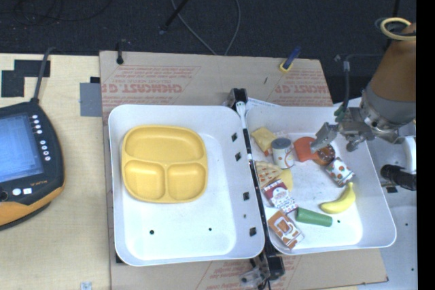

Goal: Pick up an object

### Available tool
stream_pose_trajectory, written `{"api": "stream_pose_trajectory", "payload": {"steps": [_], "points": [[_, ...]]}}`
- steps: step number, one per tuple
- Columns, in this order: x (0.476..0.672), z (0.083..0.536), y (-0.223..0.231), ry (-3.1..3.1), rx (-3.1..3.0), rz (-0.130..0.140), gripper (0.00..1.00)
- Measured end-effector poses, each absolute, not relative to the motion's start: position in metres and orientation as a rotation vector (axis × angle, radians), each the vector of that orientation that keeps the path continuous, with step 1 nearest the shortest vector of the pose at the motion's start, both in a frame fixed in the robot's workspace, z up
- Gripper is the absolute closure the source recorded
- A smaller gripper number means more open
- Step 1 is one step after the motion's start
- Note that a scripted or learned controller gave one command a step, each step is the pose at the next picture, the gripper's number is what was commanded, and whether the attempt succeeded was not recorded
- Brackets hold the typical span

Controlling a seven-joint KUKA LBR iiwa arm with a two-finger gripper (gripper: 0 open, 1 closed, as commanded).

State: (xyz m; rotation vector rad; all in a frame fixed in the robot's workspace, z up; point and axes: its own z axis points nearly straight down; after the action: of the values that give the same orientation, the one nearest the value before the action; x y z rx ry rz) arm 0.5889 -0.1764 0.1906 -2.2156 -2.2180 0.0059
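The two-finger gripper [327, 139] hangs over the right white bin [377, 227], just above a red-orange plastic piece [307, 149]; its grip state cannot be told.

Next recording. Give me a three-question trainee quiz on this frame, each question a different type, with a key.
1. True or false: the yellow three-compartment plastic plate lies in the left white bin.
2. Multiple choice: which item lies nearest the two-finger gripper?
A. the orange-red plastic piece
B. the green cylindrical toy
C. the yellow plate
3. Fill in: the yellow toy banana lies in the ____ white bin.

Key
1. True.
2. A. The orange-red piece sits just beside the gripper; whether it is gripped cannot be told.
3. Right, just above the green cylinder.
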Motion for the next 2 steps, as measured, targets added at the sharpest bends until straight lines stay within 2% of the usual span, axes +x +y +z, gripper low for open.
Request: {"api": "stream_pose_trajectory", "payload": {"steps": [1, 2], "points": [[0.6286, 0.0987, -0.1602, -2.221, -2.222, 0.003, 0.00], [0.6289, 0.1035, -0.1607, -2.222, -2.216, 0.009, 1.00]]}}
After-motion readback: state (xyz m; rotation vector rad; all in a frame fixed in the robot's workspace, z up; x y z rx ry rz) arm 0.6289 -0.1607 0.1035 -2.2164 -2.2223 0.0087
